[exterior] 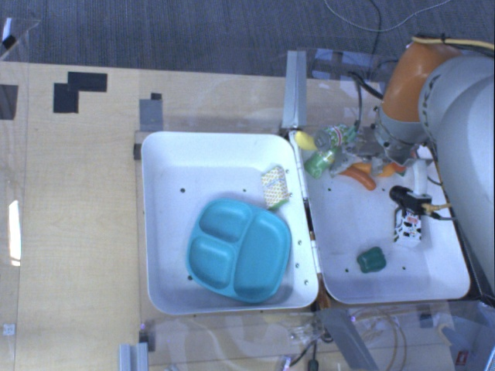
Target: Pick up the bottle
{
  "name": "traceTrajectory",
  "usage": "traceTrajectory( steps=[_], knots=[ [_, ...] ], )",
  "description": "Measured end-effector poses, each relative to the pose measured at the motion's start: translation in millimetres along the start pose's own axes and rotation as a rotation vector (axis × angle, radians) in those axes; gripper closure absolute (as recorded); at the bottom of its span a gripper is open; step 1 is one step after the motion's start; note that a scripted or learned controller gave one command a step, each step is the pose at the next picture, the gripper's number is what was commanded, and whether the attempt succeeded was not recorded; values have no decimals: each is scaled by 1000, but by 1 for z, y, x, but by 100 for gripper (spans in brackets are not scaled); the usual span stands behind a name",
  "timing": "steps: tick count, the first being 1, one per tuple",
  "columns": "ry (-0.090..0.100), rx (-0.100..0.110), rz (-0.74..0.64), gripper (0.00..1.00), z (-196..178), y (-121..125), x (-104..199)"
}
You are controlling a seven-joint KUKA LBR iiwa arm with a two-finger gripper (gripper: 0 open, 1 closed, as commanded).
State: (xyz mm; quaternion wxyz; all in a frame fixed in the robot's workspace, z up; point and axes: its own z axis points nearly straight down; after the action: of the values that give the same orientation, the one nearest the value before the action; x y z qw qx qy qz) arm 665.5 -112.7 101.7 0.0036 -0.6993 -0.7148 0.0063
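The bottle [328, 150] lies on its side in the far left corner of the right bin [433, 284], a clear green thing with its darker end toward the dividing wall and a yellow piece [306, 140] touching it at the corner. Just beside it toward the arm lies an orange carrot-shaped toy [359, 175], with a second small orange bit [389, 169] near that. The arm's [456, 130] wrist hangs over this crowded corner, and the tool [370, 141] sits close to the bottle's clear end; whether its grip is apart or together I cannot tell from here.

To do this well, I reckon the tool should come down across the bottle's narrow width, clear of the bin wall and the yellow piece, and close squarely so the smooth body does not squirt out.

Counting: one bottle, one yellow piece, two orange items, one black-and-white toy [407, 229], one dark green block [371, 260]. The left bin [166, 207] holds one blue divided plate [240, 250] and one patterned packet [274, 187]. Two bins on the bench [69, 230].
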Motion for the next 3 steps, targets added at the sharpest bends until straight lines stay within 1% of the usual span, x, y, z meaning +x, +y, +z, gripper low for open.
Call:
traceTrajectory(
  steps=[1, 2, 3],
  knots=[
    [-13, 3, -105, 0, 8, 0, 10],
    [-20, -12, -110, 100, -8, 4, 9],
    [2, -27, -107, 100, -178, 0, 107]
  ],
)
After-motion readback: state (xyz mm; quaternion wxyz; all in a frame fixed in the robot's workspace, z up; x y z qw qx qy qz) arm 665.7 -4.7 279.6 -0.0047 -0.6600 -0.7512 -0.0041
